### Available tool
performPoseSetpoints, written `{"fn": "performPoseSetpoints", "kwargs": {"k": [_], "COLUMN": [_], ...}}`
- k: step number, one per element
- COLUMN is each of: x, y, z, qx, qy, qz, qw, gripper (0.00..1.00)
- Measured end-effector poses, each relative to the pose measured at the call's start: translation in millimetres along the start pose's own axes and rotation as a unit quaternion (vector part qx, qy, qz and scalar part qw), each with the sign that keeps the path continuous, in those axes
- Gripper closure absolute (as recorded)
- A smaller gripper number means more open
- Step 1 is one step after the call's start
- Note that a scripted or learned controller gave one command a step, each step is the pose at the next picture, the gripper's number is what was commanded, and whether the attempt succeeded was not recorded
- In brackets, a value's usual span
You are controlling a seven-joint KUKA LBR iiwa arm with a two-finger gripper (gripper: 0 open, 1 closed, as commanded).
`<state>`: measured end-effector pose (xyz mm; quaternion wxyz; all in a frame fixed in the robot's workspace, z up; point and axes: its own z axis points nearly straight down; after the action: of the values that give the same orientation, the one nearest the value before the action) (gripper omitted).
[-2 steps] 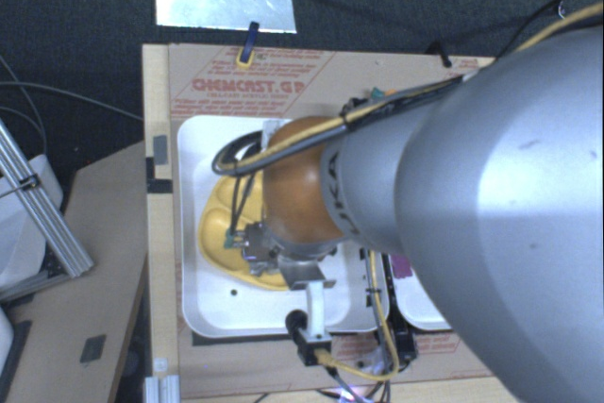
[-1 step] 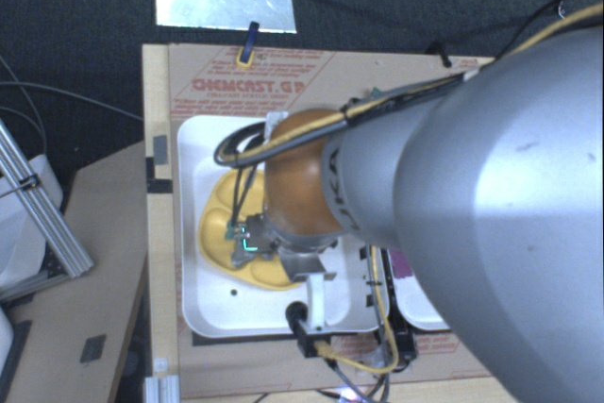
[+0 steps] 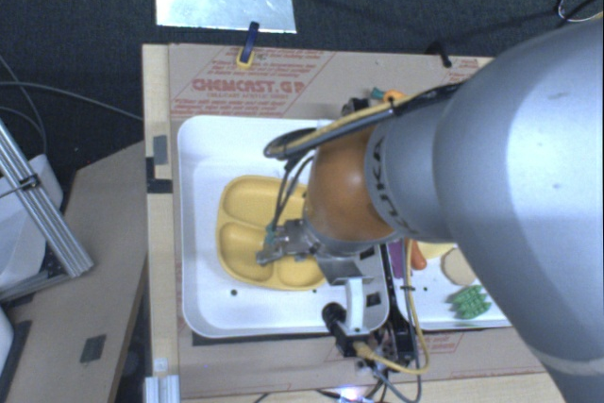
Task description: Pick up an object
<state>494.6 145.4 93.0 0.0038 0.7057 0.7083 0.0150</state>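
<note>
Jaws state cannot be told; wrist body hides them, low over yellow sectioned tray (image 3: 247, 236) in left bin (image 3: 203, 203). Risk: tray is broad and smooth, so a grip could slip or snag its rim.

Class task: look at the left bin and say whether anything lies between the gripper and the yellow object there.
Nothing visible does. The gripper hangs directly over the yellow object in the left bin, with no other item between them.
</note>
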Motion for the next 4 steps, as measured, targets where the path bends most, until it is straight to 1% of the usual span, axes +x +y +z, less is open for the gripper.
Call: {"fn": "performPoseSetpoints", "kwargs": {"k": [1,2,3,4], "x": [-47.0,-96.0,-92.2,-15.8], "y": [62.8,-4.5,-0.4,-7.5], "z": [-97.6,-92.5,-103.5,-66.0], "qx": [0.005,0.015,0.012,0.015], "qy": [-0.008,-0.008,-0.007,-0.007], "qz": [0.003,0.004,0.002,-0.003], "qw": [0.9999,0.9998,0.9999,0.9999], "gripper": [0.0,0.0,1.0,1.0]}}
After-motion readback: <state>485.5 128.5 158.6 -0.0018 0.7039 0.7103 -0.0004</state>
